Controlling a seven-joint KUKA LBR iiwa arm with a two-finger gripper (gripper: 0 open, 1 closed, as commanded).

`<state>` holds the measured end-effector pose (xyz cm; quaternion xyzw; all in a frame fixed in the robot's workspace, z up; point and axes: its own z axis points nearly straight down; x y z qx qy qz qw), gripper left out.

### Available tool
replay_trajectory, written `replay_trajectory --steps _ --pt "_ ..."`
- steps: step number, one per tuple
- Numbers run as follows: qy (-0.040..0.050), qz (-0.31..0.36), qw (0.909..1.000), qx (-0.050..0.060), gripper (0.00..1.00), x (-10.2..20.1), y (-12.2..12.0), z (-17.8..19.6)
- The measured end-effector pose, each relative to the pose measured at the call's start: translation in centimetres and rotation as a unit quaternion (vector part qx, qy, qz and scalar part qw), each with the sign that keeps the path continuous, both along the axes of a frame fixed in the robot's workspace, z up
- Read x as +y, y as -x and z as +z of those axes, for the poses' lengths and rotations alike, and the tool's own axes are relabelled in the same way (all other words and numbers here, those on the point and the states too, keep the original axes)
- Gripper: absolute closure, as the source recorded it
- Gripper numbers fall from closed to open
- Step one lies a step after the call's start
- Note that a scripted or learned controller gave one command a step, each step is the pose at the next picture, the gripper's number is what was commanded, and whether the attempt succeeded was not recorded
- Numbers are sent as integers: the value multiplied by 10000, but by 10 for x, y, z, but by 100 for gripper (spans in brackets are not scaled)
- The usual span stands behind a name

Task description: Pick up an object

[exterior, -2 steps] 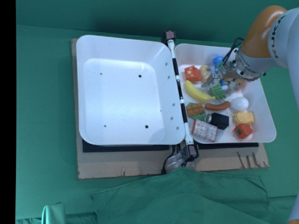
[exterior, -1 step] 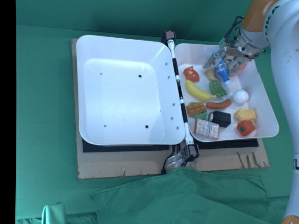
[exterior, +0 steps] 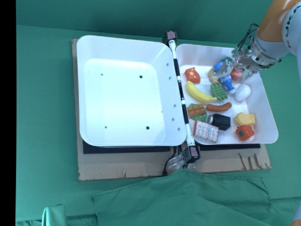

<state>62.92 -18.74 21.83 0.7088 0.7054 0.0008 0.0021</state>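
A green cloth covers the tabletop (exterior: 47,102), smooth across the back and left, rumpled into folds along the near edge. On it lies a flat sheet of brown cardboard (exterior: 122,169) with a dark pad above it, and the two shallow white bins sit on that side by side. Both are glossy moulded plastic with rounded corners. A thin black-and-white rod (exterior: 181,91) with a clamp at each end runs along the seam between them.

The left bin (exterior: 94,48) has a few small dark holes in its floor. The right bin (exterior: 268,121) holds a scatter of small toy foods, most of them smooth plastic: a curved yellow banana (exterior: 199,93), a red piece with a yellow mark (exterior: 192,74), a bumpy green piece (exterior: 218,90), a reddish-brown sausage (exterior: 219,107), a white egg (exterior: 242,92), a gridded brown waffle-like block (exterior: 196,109), a black boxy item (exterior: 220,121), a printed carton (exterior: 206,131), a yellow corn-like piece (exterior: 245,119) and a red-orange pepper shape (exterior: 244,132).

The grey arm with its orange band (exterior: 282,11) enters from the upper right. Its end effector (exterior: 239,68) is low over the far right corner of the right bin, right at a cluster of blue, white and red toys (exterior: 226,75). Whether its fingers are spread or pressed together, or touching any toy, I cannot tell; the tips merge with the clutter.
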Motion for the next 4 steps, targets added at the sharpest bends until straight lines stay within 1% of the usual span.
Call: replay_trajectory --steps 1,2,3,4 --pt "17 -6 10000 -33 100 -1 -3 11" --pt "34 -21 10000 -67 100 -2 -4 24" --pt "17 -6 10000 -48 100 -1 48 -35" --pt "31 22 10000 -56 100 34 19 -33"
